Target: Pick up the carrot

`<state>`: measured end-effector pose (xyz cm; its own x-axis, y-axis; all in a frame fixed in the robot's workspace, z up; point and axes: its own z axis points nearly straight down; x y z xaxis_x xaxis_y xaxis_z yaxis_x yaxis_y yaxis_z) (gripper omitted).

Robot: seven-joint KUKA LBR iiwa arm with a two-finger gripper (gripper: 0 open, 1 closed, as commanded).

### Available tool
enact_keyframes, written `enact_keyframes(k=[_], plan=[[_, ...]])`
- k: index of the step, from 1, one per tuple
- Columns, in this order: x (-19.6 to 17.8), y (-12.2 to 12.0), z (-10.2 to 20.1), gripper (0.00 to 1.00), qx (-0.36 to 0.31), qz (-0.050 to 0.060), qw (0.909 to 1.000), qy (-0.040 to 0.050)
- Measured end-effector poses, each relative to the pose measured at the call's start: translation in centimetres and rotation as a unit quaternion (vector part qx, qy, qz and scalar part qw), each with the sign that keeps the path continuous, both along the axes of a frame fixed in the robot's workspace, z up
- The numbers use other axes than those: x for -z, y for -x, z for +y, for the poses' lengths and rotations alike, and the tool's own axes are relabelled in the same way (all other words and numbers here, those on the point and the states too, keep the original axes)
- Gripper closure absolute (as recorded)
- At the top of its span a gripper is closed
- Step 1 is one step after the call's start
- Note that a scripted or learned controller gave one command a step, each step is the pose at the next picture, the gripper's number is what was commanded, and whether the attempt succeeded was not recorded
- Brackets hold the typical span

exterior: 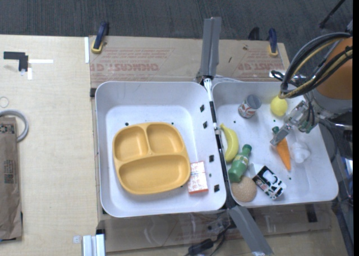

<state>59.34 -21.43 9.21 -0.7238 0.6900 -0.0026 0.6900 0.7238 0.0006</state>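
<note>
Orange and tapered, the carrot (284, 154) lies in the right bin (314, 193), near its right wall, with its thick end up toward the arm and its tip pointing down the bin. The jaws (280, 132) hang just above that thick end, at or nearly touching it; whether they are spread or pressed together cannot be told from this angle, and nothing can be seen pinched between them. One clear plastic cup (301, 151) lies just right of the carrot.

Counted in the right bin: one carrot, one lemon (279, 105), one small tin can (249, 106), one banana (229, 142), one green bottle (239, 164), one round brown bun-like thing (244, 190), and one black-and-white toy car (269, 182).

Counted in the left bin (112, 103): one yellow three-compartment plate (151, 158) and one small red-and-white carton (197, 177) just beside its right edge.

Two bins stand side by side on the worktop (45, 137).
</note>
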Motion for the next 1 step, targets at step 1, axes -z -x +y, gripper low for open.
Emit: enact_keyframes(k=[1], plan=[[-6.67,4.16,2.55,0.0,-0.119,0.0,0.9929,0.0]])
